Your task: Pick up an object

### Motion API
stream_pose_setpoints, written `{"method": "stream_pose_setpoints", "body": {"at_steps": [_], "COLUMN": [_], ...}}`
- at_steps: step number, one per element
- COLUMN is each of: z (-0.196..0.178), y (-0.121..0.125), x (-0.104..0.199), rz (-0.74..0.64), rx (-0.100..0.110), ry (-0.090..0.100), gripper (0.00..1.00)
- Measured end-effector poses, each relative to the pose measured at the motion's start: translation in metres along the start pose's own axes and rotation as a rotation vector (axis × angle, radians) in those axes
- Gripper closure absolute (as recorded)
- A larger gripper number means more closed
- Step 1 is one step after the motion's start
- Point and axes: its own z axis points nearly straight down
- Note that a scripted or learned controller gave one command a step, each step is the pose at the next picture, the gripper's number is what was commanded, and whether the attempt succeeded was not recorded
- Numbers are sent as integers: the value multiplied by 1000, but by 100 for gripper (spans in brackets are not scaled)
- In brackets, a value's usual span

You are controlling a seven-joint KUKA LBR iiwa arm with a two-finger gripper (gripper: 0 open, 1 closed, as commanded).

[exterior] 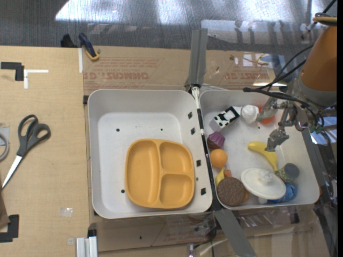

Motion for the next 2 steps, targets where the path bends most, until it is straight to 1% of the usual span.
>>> {"method": "stream_pose_setpoints", "body": {"at_steps": [1, 2], "z": [104, 103], "y": [-8, -67], "x": [8, 30], "rz": [58, 176], "rx": [0, 2], "ry": [-1, -6], "gripper": [0, 0]}}
